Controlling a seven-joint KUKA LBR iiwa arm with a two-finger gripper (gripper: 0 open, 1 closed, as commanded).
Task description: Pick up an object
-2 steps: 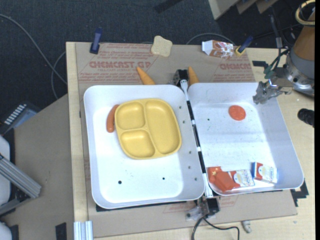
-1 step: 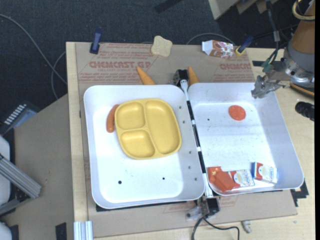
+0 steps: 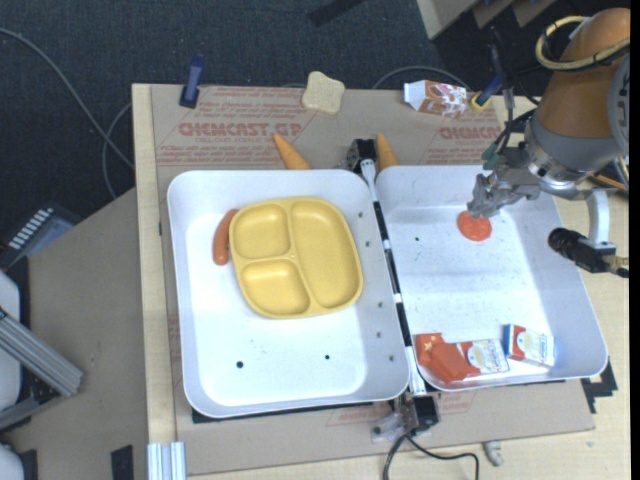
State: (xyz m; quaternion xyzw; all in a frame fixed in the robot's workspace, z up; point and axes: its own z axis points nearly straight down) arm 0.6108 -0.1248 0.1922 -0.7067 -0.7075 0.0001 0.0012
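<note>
Nothing is lifted yet, as far as you can judge from the camera view. Your gripper [image 3: 484, 200] hangs low over the right bin [image 3: 560, 308], its tip just above and touching or nearly touching a small flat red-orange disc [image 3: 476, 228] that lies on the bin floor near the far end. Whether the tip actually meets the disc you cannot tell from this slant, and the state of the grasping part is equally unclear (the wrist housing hides it), so treat the grasp as unproven.

That disc looks like the likely target, since it sits directly beneath the tool. Other candidates in the same bin lie well apart from it: a red packet [image 3: 447, 358] and a small carton [image 3: 527, 345] with red and blue print, both along the near edge.

The left bin [image 3: 200, 298] holds a yellow divided plate [image 3: 295, 256] with a sausage [image 3: 222, 238] just beside its left rim. On the counter [image 3: 150, 268] beyond the bins you have a piece of bread [image 3: 323, 91], a carrot [image 3: 291, 152] and another little carton [image 3: 437, 97].

So the approach appears done, and what remains is the whole of the pick: closing on the disc, then raising it clear of the bin. A thin, flat thing lying flush on a smooth floor is likely hard to get under, so expect it may slip.
</note>
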